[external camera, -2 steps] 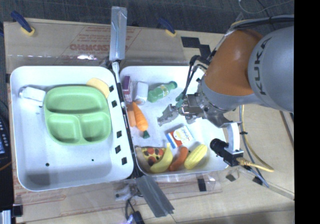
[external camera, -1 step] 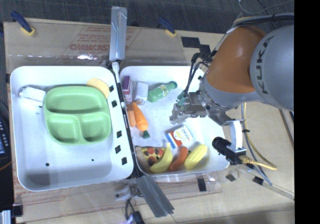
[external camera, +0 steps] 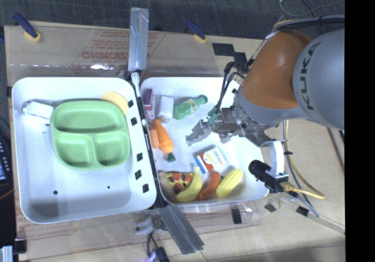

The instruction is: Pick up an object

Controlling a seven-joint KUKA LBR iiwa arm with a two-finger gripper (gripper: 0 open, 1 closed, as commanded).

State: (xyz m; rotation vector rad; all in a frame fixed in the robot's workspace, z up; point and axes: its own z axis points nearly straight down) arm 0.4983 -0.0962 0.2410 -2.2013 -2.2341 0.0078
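pincer (external camera: 198, 132) over right bin (external camera: 193, 86), fingers apart, nothing between them, carrot (external camera: 163, 138) just left of it, green bottle (external camera: 188, 106) above, small carton (external camera: 211, 159) below

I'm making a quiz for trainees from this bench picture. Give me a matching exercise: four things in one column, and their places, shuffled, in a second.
Things:
1. green tray
2. carrot
3. green bottle
4. banana

Places:
A. front edge of the right bin
B. far side of the right bin
C. middle of the left bin
D. right bin, next to the divider between the bins

Pairs: 1-C, 2-D, 3-B, 4-A
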